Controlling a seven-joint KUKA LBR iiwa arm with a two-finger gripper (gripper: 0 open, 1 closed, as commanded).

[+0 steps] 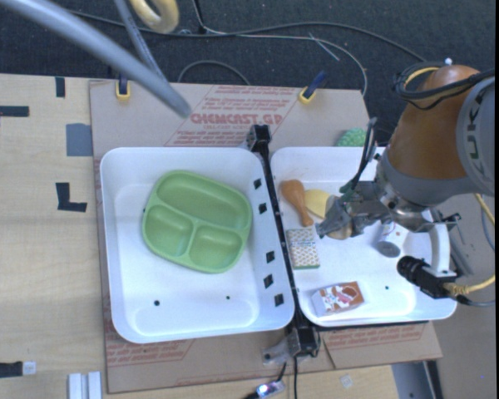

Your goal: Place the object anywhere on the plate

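Here, your gripper (337, 221) hung low near the right bin's (399, 302) left wall, its grasp impossible to tell, beside the yellow piece (318, 201) you wanted on the green plate (198, 220), risking a glancing miss.

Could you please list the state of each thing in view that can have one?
Green plate: upright in the left bin, nothing on it.
Wooden spoon: lying flat in the right bin.
Red packet: lying flat near the front wall.
Patterned sponge: flat by the divider.
Gripper: low over the right bin.
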